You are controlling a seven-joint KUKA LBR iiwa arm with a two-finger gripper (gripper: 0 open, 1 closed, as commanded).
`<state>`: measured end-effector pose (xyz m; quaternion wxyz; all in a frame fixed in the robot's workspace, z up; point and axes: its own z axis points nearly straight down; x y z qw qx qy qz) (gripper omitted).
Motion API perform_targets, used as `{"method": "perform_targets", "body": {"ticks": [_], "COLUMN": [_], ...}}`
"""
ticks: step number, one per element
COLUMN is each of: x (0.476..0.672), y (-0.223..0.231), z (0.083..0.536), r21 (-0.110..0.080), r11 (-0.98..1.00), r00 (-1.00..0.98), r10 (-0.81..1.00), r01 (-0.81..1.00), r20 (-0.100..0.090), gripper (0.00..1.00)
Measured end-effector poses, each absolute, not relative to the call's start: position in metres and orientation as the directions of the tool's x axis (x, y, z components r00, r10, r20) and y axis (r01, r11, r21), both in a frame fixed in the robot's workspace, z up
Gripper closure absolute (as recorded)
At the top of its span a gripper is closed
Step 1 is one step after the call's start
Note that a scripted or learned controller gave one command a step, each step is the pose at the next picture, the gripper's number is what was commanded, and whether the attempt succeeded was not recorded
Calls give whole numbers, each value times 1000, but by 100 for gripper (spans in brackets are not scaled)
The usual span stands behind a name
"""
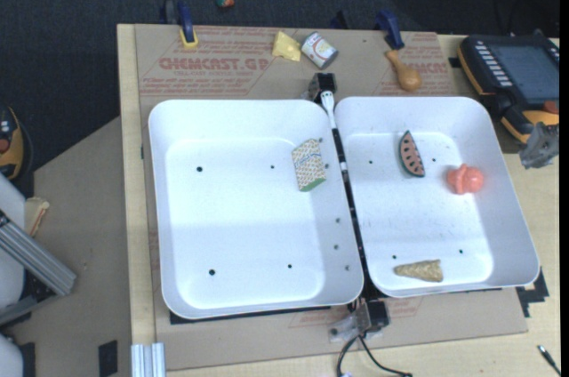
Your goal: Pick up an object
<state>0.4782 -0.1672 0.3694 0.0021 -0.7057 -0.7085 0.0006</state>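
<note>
In the right bin lie a watermelon slice, a pink round toy near the right wall, and a tan wedge by the front wall. The left bin holds a small patterned green and white carton near its right wall.
On the board behind the bins lie a yellow wedge, a small white box and a tan pear-shaped toy. Blue clamps hold the board's back edge. A black pendant with a screen rests at the far right.
</note>
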Motion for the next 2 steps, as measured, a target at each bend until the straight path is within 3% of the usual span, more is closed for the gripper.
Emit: {"method": "perform_targets", "body": {"ticks": [1,2], "x": [480,478], "y": [-190,-156], "z": [476,329], "r21": [15,-13], "r11": [0,1], "r00": [0,-1], "r10": [1000,1000], "r01": [1000,1000], "r20": [-6,5], "gripper": [100,100]}}
